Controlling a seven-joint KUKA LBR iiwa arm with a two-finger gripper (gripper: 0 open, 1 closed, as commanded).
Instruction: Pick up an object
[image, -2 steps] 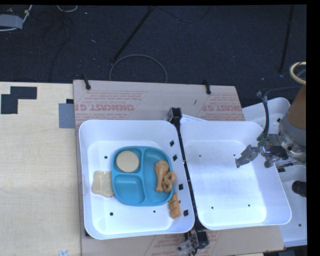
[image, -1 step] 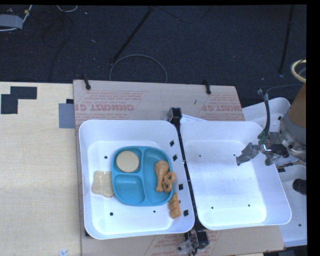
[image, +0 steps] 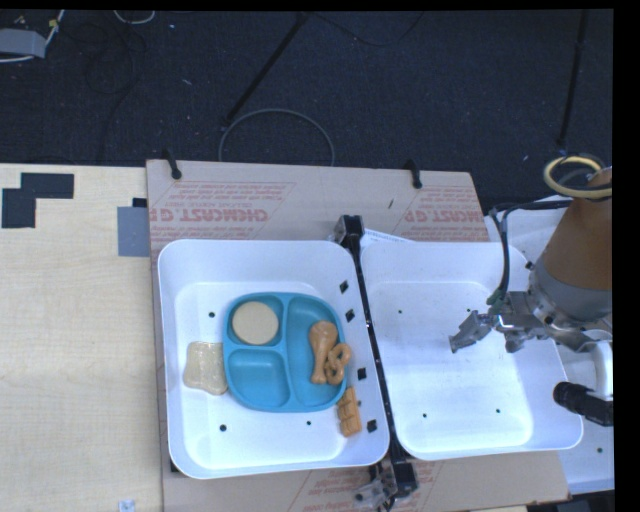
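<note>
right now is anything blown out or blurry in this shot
Camera view: the white bins are bright, near blown out; the end effector looks slightly soft; the blue tray and the food on it read clearly; the floor above is dark.

Two bins, one tray, four food pieces, one gripper.

Two white bins are counted: a left bin (image: 180, 440) and a right bin (image: 450, 440). One blue compartment tray (image: 262, 385) is counted in the left bin, with one round beige disc (image: 254, 322) and one tan pretzel-like piece (image: 329, 352). One pale bread-like piece (image: 206, 367) and one small tan piece (image: 349, 412) are counted off the tray. One gripper (image: 475, 332) is counted.
</note>
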